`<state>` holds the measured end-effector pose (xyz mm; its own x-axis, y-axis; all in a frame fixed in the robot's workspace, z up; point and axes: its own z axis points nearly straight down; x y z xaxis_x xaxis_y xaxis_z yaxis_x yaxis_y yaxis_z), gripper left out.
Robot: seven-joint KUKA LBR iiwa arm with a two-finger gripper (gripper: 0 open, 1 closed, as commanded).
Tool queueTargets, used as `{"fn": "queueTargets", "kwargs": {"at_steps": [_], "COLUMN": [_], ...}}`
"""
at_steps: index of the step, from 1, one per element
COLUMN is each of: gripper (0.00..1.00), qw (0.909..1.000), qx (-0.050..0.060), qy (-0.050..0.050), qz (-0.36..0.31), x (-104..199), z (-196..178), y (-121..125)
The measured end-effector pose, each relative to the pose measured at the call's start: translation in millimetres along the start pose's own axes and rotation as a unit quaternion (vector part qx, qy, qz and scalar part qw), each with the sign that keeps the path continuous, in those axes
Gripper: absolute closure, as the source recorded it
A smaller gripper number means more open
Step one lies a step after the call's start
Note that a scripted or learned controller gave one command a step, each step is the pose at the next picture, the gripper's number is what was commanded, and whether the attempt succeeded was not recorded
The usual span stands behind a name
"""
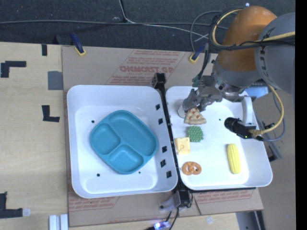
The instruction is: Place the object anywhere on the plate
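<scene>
Gripper (195, 104) over pizza slice (194, 116) in right bin (254, 176); I can't tell its state. I judge slice light, flat, rigid: pinch across edges. Plate (123, 141) in left bin.

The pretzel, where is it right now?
The pretzel lies in the right bin, near its front left corner, just below the cheese cube and left of the corn cob.
</scene>
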<state>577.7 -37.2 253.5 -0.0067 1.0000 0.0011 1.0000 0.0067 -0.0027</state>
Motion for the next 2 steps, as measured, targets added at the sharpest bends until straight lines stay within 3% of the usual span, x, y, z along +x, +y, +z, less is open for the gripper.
{"fn": "queueTargets", "kwargs": {"at_steps": [2], "gripper": [1.0], "qw": [1.0], "qx": [0.001], "qy": [0.0], "qz": [0.0], "x": [111], "z": [15], "y": [-16]}}
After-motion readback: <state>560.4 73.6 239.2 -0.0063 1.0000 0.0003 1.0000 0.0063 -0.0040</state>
